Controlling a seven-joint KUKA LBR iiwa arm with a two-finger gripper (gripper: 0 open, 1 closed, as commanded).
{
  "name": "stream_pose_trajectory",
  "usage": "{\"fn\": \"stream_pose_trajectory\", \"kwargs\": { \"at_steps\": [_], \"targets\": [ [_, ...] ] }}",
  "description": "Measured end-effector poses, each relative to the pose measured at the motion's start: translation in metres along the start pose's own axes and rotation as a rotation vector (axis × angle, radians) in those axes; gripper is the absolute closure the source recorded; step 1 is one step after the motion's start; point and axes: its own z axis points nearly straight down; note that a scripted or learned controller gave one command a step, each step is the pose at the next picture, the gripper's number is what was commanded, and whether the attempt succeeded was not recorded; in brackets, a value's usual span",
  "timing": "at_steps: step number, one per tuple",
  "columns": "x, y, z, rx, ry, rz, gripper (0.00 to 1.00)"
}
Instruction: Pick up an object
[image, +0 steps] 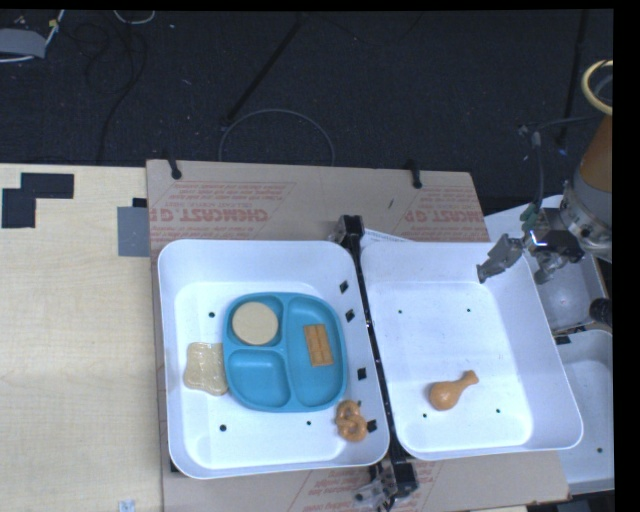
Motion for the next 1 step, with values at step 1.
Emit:
{"fn": "stream_pose_trajectory", "kwargs": {
  "at_steps": [1],
  "targets": [
    [0.0,0.0018,-0.0064,-0.011,-0.002,-0.002,0.0]
  ]
}}
